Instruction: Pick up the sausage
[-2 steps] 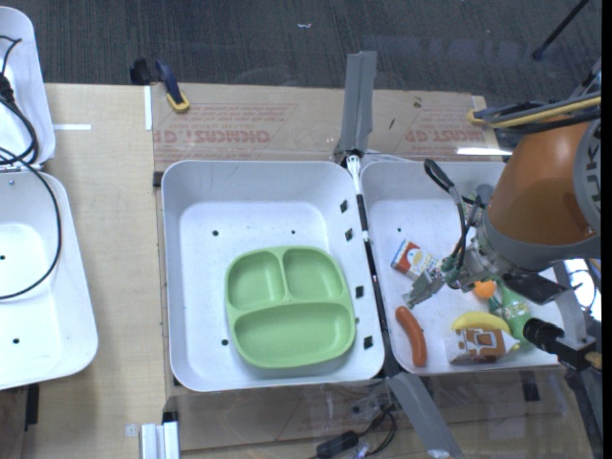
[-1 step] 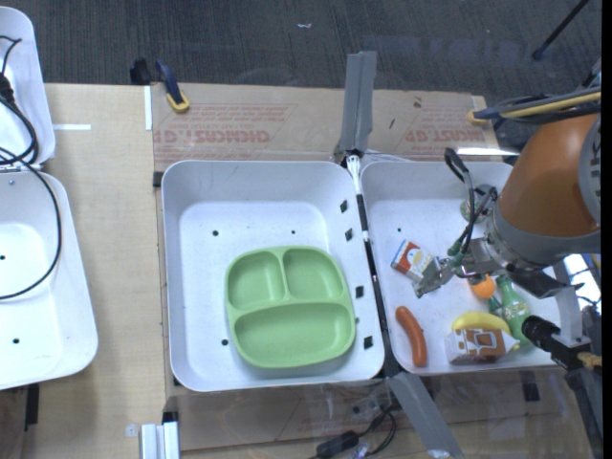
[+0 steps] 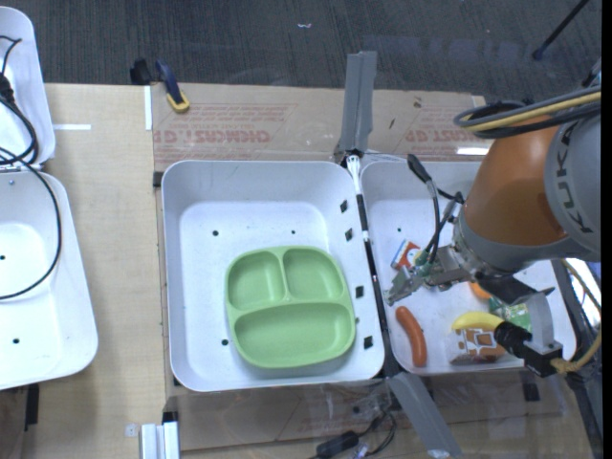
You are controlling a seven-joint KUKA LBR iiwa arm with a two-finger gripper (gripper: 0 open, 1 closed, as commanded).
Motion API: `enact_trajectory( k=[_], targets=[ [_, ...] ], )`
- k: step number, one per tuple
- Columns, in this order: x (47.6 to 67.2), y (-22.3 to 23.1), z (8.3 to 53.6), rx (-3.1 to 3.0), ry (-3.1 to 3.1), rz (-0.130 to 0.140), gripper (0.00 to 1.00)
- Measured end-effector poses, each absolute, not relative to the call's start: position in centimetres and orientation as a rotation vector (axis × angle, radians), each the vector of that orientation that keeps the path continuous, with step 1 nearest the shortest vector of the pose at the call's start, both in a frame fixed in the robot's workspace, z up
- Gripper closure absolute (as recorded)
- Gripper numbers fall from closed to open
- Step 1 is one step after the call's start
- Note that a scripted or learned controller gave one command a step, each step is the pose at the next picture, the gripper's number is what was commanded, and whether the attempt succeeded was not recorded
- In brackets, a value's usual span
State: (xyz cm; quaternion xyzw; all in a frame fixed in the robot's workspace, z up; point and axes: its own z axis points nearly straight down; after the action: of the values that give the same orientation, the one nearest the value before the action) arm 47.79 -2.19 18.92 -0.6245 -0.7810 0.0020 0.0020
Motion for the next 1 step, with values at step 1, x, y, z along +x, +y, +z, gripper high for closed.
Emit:
enact_trajectory(
  k=[1],
  targets=[
    [47.79, -2.16, 18.91, -1.953, -2.456, 0.007, 0.0]
  ],
)
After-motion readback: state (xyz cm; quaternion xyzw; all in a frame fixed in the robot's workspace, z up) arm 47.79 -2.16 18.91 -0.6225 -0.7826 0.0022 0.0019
